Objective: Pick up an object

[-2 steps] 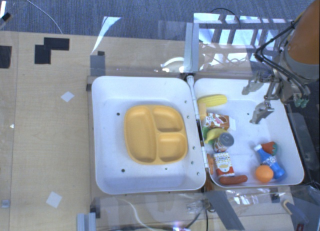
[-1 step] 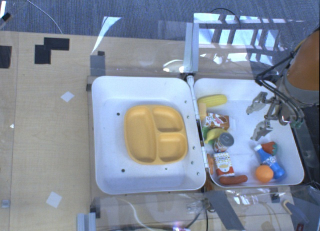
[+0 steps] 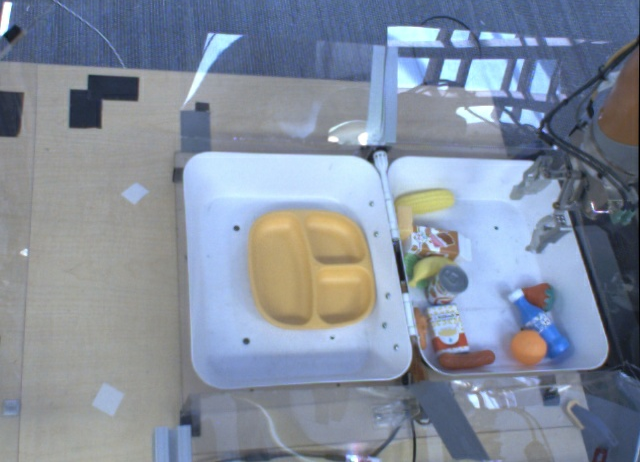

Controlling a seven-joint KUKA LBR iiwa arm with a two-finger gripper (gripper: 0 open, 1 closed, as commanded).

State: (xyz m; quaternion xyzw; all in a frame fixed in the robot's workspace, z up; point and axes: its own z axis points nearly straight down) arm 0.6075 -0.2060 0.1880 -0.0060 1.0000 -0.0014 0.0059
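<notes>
Bare white floor of the right bin (image 3: 495,240) lies under the open, empty jaws (image 3: 540,208).

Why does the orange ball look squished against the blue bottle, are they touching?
Touching. In the camera view the orange ball sits right against the blue bottle in the right bin, with no white floor showing between them.

One fixed camera above the bench (image 3: 90,250), angled down from the front, mid distance; both bins (image 3: 215,350) in frame, arm (image 3: 620,100) at right.
</notes>
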